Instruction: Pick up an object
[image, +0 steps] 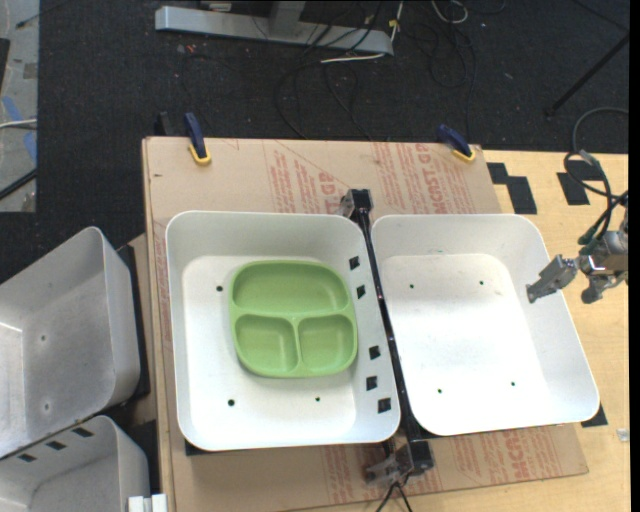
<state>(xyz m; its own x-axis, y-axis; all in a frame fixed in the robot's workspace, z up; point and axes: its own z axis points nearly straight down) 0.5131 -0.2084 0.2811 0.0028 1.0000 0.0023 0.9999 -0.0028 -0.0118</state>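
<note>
The jaws stand apart with nothing between them; the gripper (573, 280) hangs at the right rim of the right bin (480, 400), well away from the plate. Two white bins sit side by side on one board. The left bin (200, 400) holds one green plate (294, 318) with three compartments, lying flat near its middle.

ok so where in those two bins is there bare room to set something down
The right bin: its whole floor is bare, bordered by the divider and its own walls; the gripper hangs at its right rim. The left bin is crowded in the middle by the green tray, leaving narrow strips between tray and walls.
</note>
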